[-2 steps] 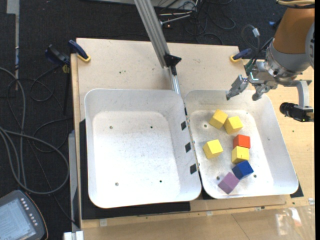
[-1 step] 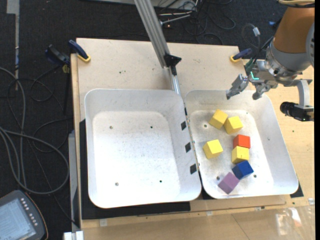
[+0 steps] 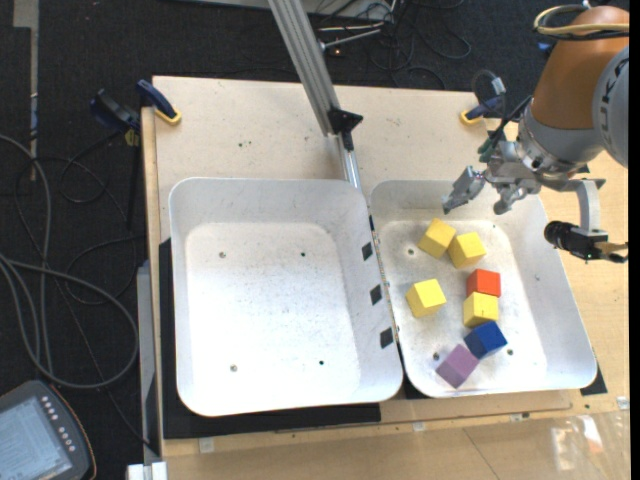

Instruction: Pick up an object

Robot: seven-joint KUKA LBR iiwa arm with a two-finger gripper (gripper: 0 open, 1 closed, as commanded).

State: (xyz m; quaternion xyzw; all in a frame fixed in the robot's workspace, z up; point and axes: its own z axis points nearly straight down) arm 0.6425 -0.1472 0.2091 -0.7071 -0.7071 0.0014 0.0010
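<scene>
Nearest the camera, at the bottom left corner, sits a grey handheld screen unit (image 3: 35, 433) on the dark floor, with black cables (image 3: 60, 268) looping past it. The wooden bench (image 3: 250, 128) is the largest thing, bearing two shallow white bins side by side. The left bin (image 3: 200, 208) shows only dark specks on its floor. The right bin (image 3: 560, 298) holds all the blocks, grouped near its middle. The grey arm with its orange band (image 3: 580, 63) reaches in from the right, above the far edge of the right bin. A slanted metal post (image 3: 305, 53) runs down to the gap between the bins. The gripper (image 3: 488, 193) hangs over the far rim of the right bin with its two fingers spread apart and nothing between them, well apart from the blocks. Two yellow blocks (image 3: 452, 244) touch each other nearest the gripper; another yellow block (image 3: 427, 296) lies alone to their left. An orange block (image 3: 485, 282) sits just above a further yellow block (image 3: 480, 308), then a blue block (image 3: 486, 339) and a purple block (image 3: 458, 365) at the near end.
</scene>
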